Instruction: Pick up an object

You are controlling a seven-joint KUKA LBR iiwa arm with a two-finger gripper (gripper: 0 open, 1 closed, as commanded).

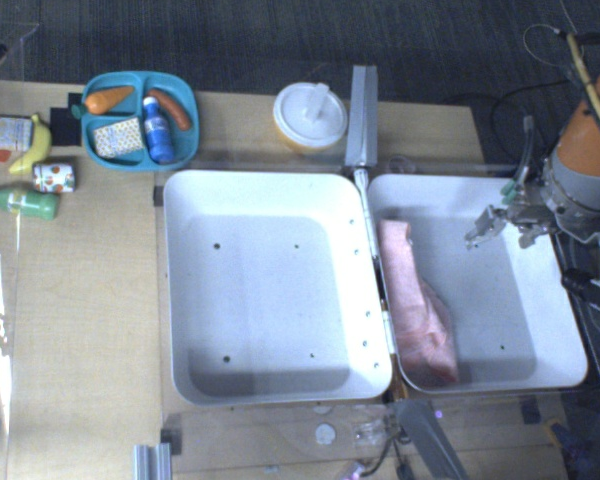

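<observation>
Pink cloth [416,303] lies bunched along the left wall of the right bin [540,368], running from its near left corner toward the far one; it is the one thing I can pick. I judge the best grasp is straight down on the thick near fold, kept clear of the wall. My pincer [500,223] hangs over the bin's far right part, well apart from the cloth, touching nothing; whether its tips are apart I cannot tell.

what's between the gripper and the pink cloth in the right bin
Nothing: in the camera view, just bare white floor of the right bin separates the gripper from the pink cloth along its left wall.
</observation>
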